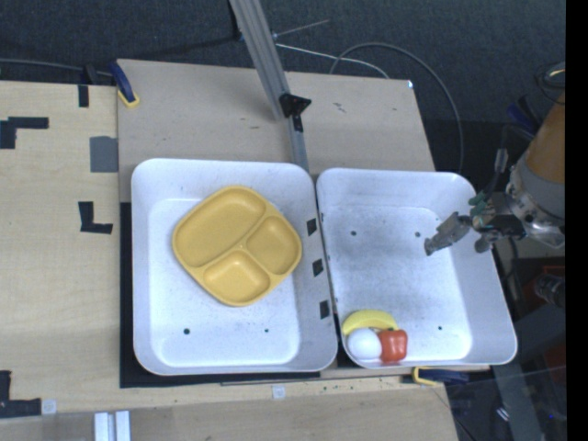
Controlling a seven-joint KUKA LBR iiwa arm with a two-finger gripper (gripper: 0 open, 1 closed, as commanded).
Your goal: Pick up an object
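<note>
In the left bin (152, 274) lies a yellow divided plate (237, 244). At the front edge of the right bin (395, 191), three small things huddle together: a yellow curved piece (369, 319), a white ball (365, 344) and a red piece (394, 345). My gripper (457, 239) hangs over the right bin's right side, well behind and to the right of that cluster. It is open, and nothing sits between its fingers (442, 233).
A grey metal bar (262, 44) slants down from the top to the gap between the bins. A thin cable (386, 58) loops on the bench behind the right bin. The arm's body (551, 173) stands past the right bin's right wall.
</note>
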